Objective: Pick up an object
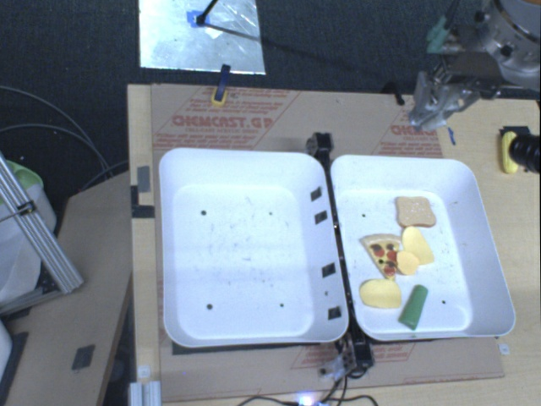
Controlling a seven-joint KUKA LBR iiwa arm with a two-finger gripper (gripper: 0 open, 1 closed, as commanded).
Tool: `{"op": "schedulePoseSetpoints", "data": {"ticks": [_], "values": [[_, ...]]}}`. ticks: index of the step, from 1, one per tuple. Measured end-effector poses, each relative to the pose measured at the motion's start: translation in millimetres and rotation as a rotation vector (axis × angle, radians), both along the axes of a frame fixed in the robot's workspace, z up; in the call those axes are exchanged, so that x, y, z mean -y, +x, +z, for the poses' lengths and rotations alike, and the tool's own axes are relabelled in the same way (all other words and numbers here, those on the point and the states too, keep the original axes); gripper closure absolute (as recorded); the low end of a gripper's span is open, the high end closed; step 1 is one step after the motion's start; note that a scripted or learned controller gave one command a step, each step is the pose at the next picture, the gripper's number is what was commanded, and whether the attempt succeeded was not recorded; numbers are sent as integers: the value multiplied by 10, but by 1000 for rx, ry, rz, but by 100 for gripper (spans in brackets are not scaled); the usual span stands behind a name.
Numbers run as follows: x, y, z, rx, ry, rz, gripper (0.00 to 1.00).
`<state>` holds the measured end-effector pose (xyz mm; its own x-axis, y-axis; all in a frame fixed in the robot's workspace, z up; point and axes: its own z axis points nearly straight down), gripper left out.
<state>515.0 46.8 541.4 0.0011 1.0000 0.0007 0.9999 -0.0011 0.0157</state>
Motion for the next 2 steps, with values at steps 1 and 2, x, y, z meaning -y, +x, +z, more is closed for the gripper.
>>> {"op": "schedulePoseSetpoints", "data": {"ticks": [1,2], "values": [[-936,-219,-622,-19,1,15,100],[-201,-235,-1205,-18,-3,-5,100]]}}
